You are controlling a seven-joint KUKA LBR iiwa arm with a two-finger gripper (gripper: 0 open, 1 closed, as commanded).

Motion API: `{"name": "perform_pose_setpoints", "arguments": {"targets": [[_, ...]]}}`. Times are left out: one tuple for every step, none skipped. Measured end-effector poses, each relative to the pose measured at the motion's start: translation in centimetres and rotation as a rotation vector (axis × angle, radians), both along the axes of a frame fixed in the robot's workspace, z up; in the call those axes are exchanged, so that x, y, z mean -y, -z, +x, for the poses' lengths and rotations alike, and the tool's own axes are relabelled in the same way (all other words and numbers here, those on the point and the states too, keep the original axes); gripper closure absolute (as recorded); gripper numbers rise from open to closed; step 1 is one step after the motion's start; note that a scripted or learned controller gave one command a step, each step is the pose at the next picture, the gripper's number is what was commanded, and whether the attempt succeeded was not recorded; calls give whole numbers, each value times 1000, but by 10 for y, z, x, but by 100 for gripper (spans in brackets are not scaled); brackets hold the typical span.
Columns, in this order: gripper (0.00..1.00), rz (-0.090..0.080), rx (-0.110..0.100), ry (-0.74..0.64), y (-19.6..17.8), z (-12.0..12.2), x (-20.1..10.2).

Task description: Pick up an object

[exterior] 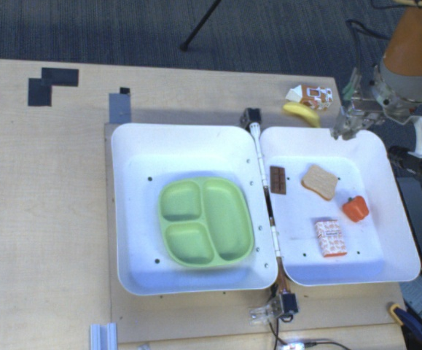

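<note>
The gripper [344, 127] hangs at one o'clock over the right bin [385, 262], its pincer state impossible to tell.

Glossy plastic bins [385, 152], matt green tray [205, 221], prob. plastic; pale wood bench [43, 217].

In the right bin [385, 159], the chocolate bar [277, 180], bread slice [320, 181], orange pepper [355, 208] and red-and-white packet [331, 238] are lying well apart, leaving open floor between them. A green divided plate [205, 221] is taking up the middle of the left bin [134, 166].
</note>
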State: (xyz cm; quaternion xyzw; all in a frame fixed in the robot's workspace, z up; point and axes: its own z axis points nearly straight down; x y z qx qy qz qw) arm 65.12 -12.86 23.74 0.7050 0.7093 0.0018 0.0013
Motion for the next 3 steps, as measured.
{"name": "perform_pose_setpoints", "arguments": {"targets": [[100,-1,-1,0,-5,17,-7],[100,-2,-2,3,25,18,57],[100,-3,1,3,-13,18,78]]}}
